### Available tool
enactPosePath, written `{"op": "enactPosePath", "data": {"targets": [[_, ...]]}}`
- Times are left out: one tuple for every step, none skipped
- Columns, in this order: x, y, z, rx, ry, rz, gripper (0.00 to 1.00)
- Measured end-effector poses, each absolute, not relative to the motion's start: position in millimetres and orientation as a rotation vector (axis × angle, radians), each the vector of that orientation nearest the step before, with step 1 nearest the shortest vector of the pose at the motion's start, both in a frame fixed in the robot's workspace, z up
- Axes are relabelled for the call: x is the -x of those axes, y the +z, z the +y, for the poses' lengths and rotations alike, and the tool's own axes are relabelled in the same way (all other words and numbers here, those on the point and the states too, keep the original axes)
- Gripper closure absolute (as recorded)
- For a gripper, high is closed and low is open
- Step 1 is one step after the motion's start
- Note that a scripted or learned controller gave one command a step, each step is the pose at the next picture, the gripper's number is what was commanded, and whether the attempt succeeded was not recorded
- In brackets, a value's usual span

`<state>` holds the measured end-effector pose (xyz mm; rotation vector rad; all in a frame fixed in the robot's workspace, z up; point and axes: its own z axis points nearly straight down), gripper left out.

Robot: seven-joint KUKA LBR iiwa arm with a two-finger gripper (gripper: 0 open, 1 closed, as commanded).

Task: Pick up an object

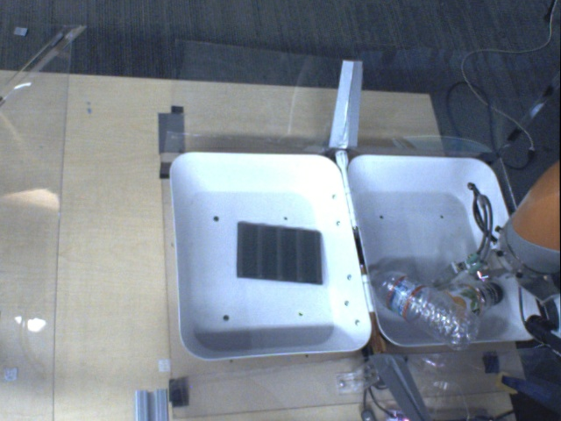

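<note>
Clear plastic bottle (429, 305) lies slantwise in right bin (412, 191), cap pointing upper-left.

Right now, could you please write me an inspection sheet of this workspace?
Surface: wooden bench bearing two shallow white bins side by side.
Job's things: clear plastic bottle lying on its side in the near part of the right bin.
Clutter: dark ribbed rectangular pad lying flat in the middle of the left bin.
Tool: tool low over the right bin, beside the bottle's right end; whether it grips the bottle cannot be told.
Cables: a dark cable loops along the arm inside the right bin; a thin cable lies on the floor beyond.
Surroundings: dark carpet; clear panel on the left.
</note>
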<state>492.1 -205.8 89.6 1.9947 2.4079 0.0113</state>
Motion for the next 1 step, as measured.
{"op": "enactPosePath", "data": {"targets": [[-492.7,90.3,-187.4,-1.584,0.007,2.691,0.0]]}}
